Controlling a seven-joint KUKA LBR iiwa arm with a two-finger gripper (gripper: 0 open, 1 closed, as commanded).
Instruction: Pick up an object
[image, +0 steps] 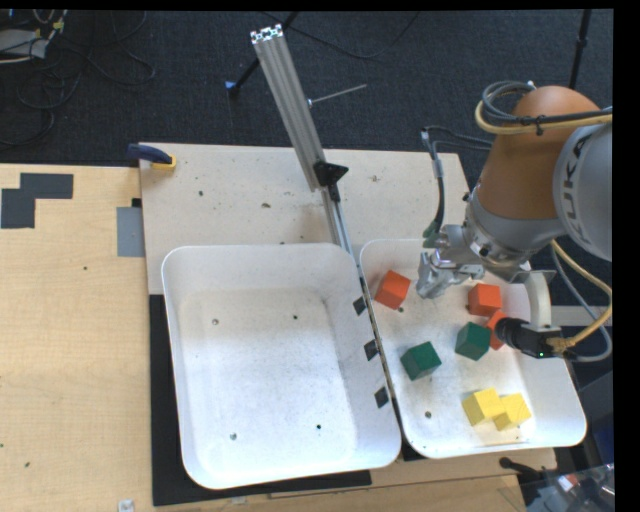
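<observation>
A single fixed camera looks down from above the counter (250, 200) at a slant, facing away over it toward the dark floor (120, 90) along the top of the frame. It stands far enough back to take in both white bins: the left bin (190, 270) whole, the right bin (560, 425) nearly to its far side. The arm (540, 160) enters from the right, large and near the lens.

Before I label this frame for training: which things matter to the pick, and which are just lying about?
Job:
gripper
orange blocks
green blocks
yellow block
right bin

Lying about:
left bin
metal pole
clamp
</observation>
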